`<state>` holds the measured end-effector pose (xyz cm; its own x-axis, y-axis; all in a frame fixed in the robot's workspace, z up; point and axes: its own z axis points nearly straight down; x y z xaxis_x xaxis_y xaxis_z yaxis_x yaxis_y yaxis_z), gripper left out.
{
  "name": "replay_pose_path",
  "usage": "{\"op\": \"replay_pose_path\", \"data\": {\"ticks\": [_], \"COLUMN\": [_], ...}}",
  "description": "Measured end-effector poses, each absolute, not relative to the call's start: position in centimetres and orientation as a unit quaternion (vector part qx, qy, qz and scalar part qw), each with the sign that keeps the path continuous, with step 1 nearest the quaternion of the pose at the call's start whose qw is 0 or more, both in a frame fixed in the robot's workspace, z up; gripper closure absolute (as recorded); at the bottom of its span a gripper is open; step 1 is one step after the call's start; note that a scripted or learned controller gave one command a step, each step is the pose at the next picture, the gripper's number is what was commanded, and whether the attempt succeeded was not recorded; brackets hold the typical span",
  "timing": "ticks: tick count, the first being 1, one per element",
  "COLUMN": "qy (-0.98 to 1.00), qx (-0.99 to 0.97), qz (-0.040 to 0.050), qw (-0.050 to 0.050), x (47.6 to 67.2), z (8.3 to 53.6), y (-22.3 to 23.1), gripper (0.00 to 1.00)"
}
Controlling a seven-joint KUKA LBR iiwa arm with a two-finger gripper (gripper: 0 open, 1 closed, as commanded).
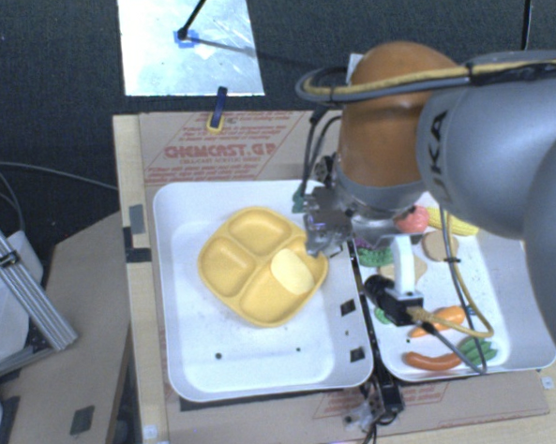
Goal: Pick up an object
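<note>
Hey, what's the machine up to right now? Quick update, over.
Gripper low over the bins' divider, beside yellow plate. Pale round piece sits on the plate. Toy food lies in the right bin. Arm covers part of it.

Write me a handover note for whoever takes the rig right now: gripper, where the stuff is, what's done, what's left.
Gripper: low over the divider between the bins, at the right edge of the yellow plate; finger state can't be told, nothing seen held.
Left bin: the yellow sectioned plate with a pale oval piece in its right compartment.
Right bin: small toy foods, including an orange carrot, a red sausage and a pink piece, partly hidden by the arm.
Done: no pick visible.
Left: grasp one object and lift it.
</note>
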<state>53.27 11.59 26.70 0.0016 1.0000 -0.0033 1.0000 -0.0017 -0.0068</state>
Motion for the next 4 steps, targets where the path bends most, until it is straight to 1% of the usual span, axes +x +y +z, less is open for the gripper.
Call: {"op": "replay_pose_path", "data": {"ticks": [1,2,3,4], "qy": [-0.711,-0.711,-0.706,-0.71], "qx": [-0.704,-0.704,-0.708,-0.704], "qz": [-0.0036,-0.0018,0.0051,-0.0076], "qw": [-0.001,-0.001,0.001,-0.003], "x": [50.5,50.7,57.5,52.8], "z": [34.5,35.2,20.3,35.9], "y": [17.6,17.3,14.2,16.0], "gripper": [1.0,1.0,1.0,1.0]}}
